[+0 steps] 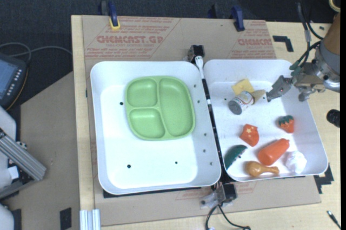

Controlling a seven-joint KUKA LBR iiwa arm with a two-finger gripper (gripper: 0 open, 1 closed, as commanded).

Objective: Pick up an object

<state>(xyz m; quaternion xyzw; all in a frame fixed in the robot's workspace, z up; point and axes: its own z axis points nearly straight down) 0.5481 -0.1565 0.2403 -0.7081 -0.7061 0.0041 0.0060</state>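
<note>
Toy food scattered in right bin (308, 110); left bin (108, 115) carries green divided plate (160, 108) only. Candidates for pick, all lying loose on bin floor: small tin can (241, 102) on its side near upper middle, touching yellow wedge (243, 86) behind it; red block with yellow spot (250, 134) at centre; strawberry (287, 124) toward right wall; orange carrot (273, 151) low right, just beside crumpled white piece (295, 161); drumstick (260, 170) against front wall; dark green piece (233, 156) at lower left. Gripper (275, 89) above upper part of right bin, near can and wedge, nothing seen between fingers; spread or pressed together: cannot tell at this angle. Judged light, hollow, stiff plastic throughout, smooth and likely slippery. Can probably rolls if nudged; best taken across its round body, fingers straddling the axis. Carrot tapered, so a pinch near the thick middle less likely to squirt out. Red block looks well apart from neighbours and faceted: probably easiest grasp. Drumstick too close to wall for finger clearance.
</note>
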